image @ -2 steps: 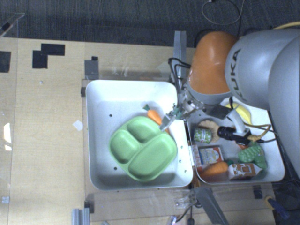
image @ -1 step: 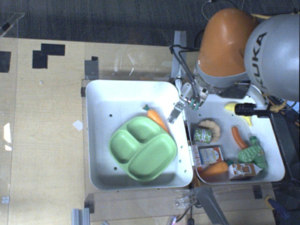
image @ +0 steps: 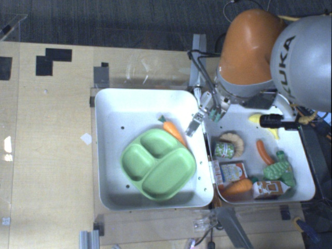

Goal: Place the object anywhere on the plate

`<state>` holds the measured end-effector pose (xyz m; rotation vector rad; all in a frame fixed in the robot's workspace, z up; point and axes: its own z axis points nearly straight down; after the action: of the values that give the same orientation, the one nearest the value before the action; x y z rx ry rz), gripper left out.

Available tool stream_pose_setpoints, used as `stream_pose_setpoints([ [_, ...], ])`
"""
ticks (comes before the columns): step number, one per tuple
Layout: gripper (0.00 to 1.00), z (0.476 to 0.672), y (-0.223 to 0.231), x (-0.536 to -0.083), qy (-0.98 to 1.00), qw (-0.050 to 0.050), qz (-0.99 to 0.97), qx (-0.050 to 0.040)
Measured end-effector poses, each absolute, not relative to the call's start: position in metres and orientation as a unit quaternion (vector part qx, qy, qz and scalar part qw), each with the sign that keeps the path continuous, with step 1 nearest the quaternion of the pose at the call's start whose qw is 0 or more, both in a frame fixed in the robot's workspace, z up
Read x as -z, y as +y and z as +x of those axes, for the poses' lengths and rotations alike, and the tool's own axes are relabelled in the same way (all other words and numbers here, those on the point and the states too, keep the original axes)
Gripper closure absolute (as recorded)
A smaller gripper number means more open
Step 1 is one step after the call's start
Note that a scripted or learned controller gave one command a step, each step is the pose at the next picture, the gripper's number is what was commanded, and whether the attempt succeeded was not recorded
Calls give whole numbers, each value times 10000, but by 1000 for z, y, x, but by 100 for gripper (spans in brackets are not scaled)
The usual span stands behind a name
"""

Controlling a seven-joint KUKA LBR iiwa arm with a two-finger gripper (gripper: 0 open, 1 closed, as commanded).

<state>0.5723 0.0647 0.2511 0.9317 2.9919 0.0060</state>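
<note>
1. Toy carrot [image: 173, 131]: orange with a little green top, lying in the left bin [image: 111, 139], right up against the far right edge of the green plate [image: 158, 165]. Hard to say whether partly on the rim or just beside it.
2. Gripper [image: 196, 123]: hanging just beside the carrot, on the side near the wall between the two bins. Cannot tell whether jaws apart or together. No carrot seen clamped in them.
3. Probably light, hard and smooth, like plastic. Round too, so likely to roll or slip out of a pinch.
4. Best to pinch across the fat middle. Not the thin pointy end, not the green top.
5. Tight spot on both sides: plate rim on one, bin wall close on the other. Better to come straight down.
6. Lots of open room on the plate, with three bare hollows. Only a short hop over the rim. Good raised edges there for stopping a roll.
7. Right bin [image: 301, 160]: packed with other toy food, well apart from the carrot. No need to go there.
</note>
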Motion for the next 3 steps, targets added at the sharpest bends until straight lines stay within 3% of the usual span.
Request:
stream_pose_setpoints([
  [1, 0, 532, 90, -274, 9631, 36, 2691, -21],
  [2, 100, 533, 92, -286, 9637, 69, 2669, -40],
  [3, 0, 533, 92, -286, 9637, 70, 2669, -40],
])
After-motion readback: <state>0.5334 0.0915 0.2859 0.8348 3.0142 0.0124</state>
